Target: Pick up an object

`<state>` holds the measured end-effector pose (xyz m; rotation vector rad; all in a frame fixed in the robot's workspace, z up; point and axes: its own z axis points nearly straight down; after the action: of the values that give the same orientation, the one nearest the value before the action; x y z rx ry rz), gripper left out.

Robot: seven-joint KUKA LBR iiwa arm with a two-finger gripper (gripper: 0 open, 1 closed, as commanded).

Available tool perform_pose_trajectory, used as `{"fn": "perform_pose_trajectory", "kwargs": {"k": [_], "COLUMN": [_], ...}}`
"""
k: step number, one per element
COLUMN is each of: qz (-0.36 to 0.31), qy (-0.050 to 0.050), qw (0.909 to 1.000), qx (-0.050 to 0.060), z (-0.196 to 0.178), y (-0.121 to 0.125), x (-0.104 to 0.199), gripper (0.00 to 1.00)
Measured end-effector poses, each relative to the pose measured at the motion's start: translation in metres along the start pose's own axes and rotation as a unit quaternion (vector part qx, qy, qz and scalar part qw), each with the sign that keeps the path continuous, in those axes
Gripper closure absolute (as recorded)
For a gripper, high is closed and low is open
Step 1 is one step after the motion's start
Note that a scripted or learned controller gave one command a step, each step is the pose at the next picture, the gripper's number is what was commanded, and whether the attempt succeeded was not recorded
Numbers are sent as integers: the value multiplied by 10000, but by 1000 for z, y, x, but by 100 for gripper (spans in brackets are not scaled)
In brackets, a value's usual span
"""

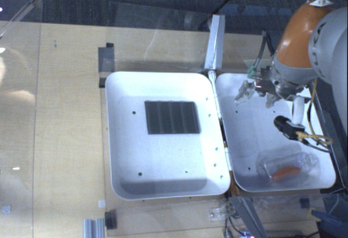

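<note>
Clear cup (285, 166) w/ orange item in R bin (244, 139) | tool (255, 87) above, state unclear

My workbench (60, 139), a pale wooden board, carries two shallow white plastic bins set side by side, their inner rims just beside each other. The left bin (125, 139) is nearly square with rounded corners. The right bin (239, 139) lies under my arm. A grey metal bar (214, 42) rests on the board behind the gap between both bins. Small dark brackets (106, 57) sit on the wood at the left bin's far-left corner.
</note>
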<state>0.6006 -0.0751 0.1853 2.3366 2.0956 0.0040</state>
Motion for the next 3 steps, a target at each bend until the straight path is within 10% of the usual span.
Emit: {"fn": "perform_pose_trajectory", "kwargs": {"k": [1,2,3], "qz": [138,899,847], "qy": [-7,-6,-16], "qw": [9999,9959,9964], "qx": [-17,-2,-24], "z": [-46,-65,-76], "y": [35,-2,0], "x": [-68,-100,-98], "gripper": [0,0,100]}}
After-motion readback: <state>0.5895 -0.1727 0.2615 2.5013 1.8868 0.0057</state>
